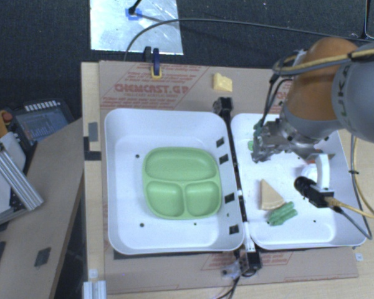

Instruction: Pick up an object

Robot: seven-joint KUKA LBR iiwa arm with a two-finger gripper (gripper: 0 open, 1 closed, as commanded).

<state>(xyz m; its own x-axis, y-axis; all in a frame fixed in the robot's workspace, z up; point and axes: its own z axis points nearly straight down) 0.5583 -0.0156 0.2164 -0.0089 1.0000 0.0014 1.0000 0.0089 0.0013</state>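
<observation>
right now the gripper hangs low over the upper left part of the right bin, something green showing at its tip; whether the claw is wide, narrow or holding that, i cannot tell. nearest free targets lie below it, toward the near rim: a tan wedge, point up toward the claw, and just beneath it a green pod, long axis slanting up to the right. a green divided plate sits in the left bin

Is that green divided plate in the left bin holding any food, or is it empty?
Empty. The green plate lies flat in the left bin, and all three of its compartments show bare green, nothing in them.
</observation>
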